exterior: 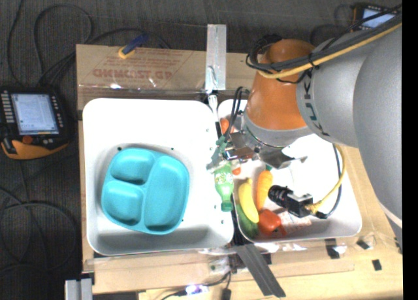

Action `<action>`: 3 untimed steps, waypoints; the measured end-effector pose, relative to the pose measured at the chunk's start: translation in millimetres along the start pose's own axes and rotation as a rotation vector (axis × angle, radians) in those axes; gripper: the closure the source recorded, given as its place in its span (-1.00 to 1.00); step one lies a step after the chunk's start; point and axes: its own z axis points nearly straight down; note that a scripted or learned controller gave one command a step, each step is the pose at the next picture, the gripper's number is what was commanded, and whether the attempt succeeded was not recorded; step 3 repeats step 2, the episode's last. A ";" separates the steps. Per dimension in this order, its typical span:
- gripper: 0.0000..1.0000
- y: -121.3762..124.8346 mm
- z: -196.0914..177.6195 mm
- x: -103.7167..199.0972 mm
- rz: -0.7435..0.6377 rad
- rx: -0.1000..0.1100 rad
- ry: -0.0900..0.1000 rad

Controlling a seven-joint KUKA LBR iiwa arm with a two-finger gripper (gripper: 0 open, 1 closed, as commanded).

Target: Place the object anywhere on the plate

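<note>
The jaws [227,155], their width impossible to tell, hung over the bins' divide. Just below them lay a green plastic bottle [225,184]; far left sat the glossy turquoise 3-compartment plate [145,190].

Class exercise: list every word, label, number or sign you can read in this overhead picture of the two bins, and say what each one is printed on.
Red print on the cardboard sheet behind the left bin: too blurred to read reliably.
Lit screen of the handheld controller on the floor: text too small to read.
Green bottle at the bins' divider: any label is too small to read.
The blue divided plate: no text visible.
</note>
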 end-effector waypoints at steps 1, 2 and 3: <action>1.00 27.3 22.1 86.3 -0.172 0.000 0.001; -1.00 27.4 22.0 86.3 -0.172 0.000 0.001; -1.00 27.4 22.0 86.3 -0.172 0.000 0.001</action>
